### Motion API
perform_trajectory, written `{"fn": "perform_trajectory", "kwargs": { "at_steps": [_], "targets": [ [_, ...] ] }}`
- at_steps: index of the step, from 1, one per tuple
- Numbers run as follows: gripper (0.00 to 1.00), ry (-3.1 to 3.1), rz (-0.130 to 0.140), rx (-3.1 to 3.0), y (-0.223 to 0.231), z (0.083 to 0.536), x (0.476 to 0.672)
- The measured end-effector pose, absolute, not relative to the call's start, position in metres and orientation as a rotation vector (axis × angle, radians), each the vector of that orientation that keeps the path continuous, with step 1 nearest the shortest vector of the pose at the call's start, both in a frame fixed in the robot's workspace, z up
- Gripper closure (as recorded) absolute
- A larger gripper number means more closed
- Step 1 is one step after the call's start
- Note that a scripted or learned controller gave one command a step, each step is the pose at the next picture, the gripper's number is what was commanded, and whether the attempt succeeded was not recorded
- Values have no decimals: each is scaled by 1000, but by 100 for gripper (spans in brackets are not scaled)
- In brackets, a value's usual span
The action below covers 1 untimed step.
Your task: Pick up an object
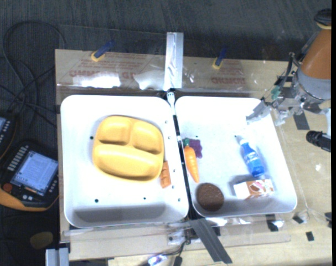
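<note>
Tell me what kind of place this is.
Likely a robotics lab bench set up for grasping trials: two white bins side by side holding toy food such as a plastic carrot, a robot arm reaching in, and a teach pendant on the carpet.

Black cables point(24, 101) and handheld control pendants point(30, 176) left of bench, blue clamps point(102, 50) behind.

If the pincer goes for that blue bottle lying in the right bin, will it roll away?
Probably. The blue bottle lies on its side on the right bin's smooth floor, so a sideways nudge may roll it. Its rounded body looks slippery; gripping across its width seems safest.
</note>
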State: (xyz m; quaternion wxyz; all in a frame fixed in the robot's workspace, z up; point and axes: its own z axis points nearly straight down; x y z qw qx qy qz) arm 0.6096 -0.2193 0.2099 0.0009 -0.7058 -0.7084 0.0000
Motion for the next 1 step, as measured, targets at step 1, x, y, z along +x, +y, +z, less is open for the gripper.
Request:
{"fn": "perform_trajectory", "kwargs": {
  "at_steps": [1],
  "targets": [
    [0,-2301,-16,-2137,-214,97,598]
  ]
}}
